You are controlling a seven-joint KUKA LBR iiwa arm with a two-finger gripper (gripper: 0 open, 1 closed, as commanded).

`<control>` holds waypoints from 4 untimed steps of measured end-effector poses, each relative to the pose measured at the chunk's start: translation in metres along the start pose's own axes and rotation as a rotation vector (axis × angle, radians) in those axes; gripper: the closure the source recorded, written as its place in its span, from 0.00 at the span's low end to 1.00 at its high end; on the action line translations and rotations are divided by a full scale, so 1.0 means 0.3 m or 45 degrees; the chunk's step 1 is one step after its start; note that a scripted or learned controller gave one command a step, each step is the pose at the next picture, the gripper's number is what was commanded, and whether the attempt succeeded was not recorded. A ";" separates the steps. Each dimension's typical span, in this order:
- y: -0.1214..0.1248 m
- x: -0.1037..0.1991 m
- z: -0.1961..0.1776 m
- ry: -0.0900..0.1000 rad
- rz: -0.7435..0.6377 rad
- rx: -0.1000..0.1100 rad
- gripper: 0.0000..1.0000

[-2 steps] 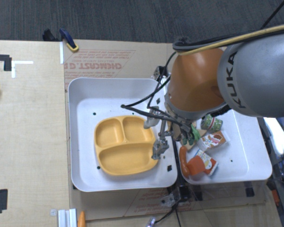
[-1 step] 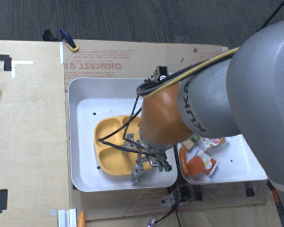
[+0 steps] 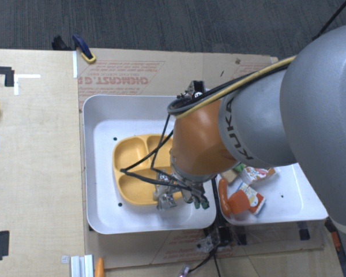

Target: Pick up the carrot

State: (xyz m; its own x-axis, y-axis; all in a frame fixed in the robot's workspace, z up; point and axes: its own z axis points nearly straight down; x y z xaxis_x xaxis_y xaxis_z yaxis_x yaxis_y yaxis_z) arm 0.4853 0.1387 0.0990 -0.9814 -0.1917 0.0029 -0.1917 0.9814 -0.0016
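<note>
Arm: the grey arm (image 3: 300, 108) with its orange band reaches in from the right over the left bin (image 3: 98, 172)

Gripper: the gripper (image 3: 176, 198) hangs low at the yellow divided plate (image 3: 132, 172), by its near right edge; open or shut, I cannot tell

Carrot: I cannot pick it out for certain; the arm covers much of both bins

Right bin (image 3: 300, 203): an orange and white packet (image 3: 245, 201)

Doing it well: probably find the carrot before descending; grip across its width

Writing: "KUKA" on the arm; mirrored print on the cardboard (image 3: 121, 79), unreadable
</note>
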 end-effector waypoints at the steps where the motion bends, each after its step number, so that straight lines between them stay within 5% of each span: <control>1: 0.067 -0.012 0.020 -0.007 -0.230 0.005 1.00; 3: 0.017 -0.013 0.017 0.002 -0.013 -0.004 1.00; 4: 0.034 -0.077 0.022 0.004 -0.090 -0.001 1.00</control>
State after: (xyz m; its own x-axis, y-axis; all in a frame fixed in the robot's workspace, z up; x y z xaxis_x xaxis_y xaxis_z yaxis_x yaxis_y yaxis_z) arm 0.5060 0.1532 0.0924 -0.9655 -0.2605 0.0058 -0.2605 0.9655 -0.0007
